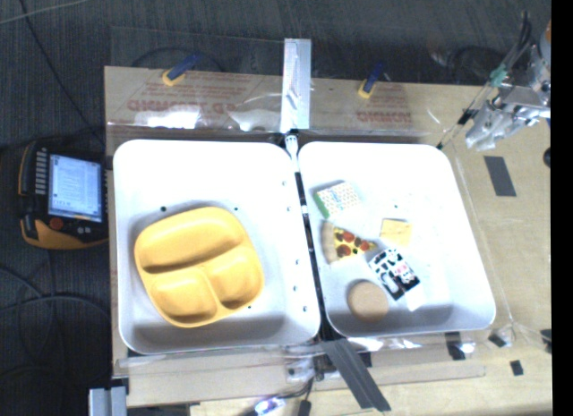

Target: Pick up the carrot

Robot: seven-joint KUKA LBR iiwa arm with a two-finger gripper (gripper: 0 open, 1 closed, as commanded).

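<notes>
White right bin [448, 217] holds 5 items (carrot not identifiable); end effector [501, 119] outside.

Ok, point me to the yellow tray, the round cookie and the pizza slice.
Yellow tray [199, 265], camera view, on its middle divider.
Round cookie [367, 299], camera view, on its centre.
Pizza slice [349, 244], camera view, on its topped middle.

Silvery metal arm [512, 106] w/ cables
</notes>
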